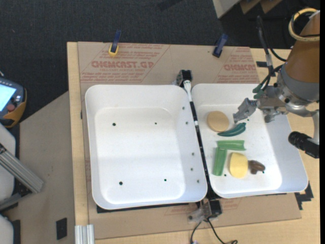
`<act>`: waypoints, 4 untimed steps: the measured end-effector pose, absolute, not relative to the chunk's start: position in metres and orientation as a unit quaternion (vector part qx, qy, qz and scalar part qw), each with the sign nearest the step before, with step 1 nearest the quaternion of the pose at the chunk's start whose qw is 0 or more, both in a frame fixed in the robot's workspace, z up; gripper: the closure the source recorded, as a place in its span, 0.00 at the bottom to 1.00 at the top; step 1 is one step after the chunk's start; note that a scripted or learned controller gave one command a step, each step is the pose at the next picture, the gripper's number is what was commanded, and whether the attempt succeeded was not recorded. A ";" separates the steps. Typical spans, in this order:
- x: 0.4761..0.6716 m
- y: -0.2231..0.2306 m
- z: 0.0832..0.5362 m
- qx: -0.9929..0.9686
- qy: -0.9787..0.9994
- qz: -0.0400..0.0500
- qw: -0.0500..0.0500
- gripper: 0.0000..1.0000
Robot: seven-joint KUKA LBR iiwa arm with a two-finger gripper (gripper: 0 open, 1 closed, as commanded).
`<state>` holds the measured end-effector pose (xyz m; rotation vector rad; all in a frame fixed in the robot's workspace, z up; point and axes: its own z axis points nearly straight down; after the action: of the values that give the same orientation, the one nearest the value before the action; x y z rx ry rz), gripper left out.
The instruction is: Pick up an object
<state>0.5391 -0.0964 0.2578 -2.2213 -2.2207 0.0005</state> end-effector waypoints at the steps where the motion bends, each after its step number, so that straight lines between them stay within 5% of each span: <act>1: 0.483 -0.094 0.169 -0.708 -0.706 0.003 0.005 0.00; 2: 0.480 -0.094 0.083 -0.708 -0.706 -0.001 -0.001 0.00; 3: 0.532 -0.089 0.190 -0.706 -0.708 -0.003 -0.005 0.00; 4: 0.480 -0.094 0.144 -0.708 -0.706 0.002 0.003 0.00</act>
<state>0.4805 -0.0945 0.1438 -2.2202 -2.2130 0.0065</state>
